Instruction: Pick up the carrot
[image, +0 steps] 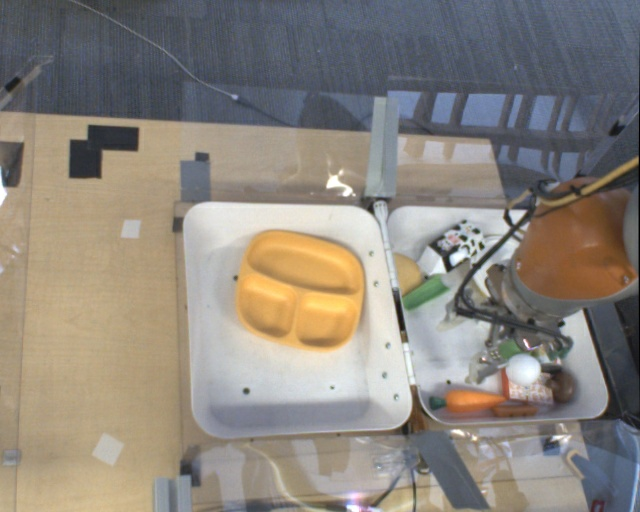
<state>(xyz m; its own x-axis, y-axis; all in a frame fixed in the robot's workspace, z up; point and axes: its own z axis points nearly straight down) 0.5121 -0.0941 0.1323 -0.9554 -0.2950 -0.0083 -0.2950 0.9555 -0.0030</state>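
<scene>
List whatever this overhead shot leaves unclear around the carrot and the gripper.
- Gripper: the orange wrist band covers its top; finger state is unreadable.
- Carrot: its right end merges with a reddish item.
- White ball: partly behind gripper parts.
- Right bin: far-right interior is hidden by the arm.

two white bins (200, 300), one yellow tray (298, 290), one carrot (475, 402).

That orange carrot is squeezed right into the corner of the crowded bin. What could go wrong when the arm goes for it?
1. The carrot lies against the near wall of the right bin, so the end effector may hit the wall and not close around it.
2. A white ball and a dark brown thing sit close by; the arm could catch one instead, or push the carrot away.
</scene>
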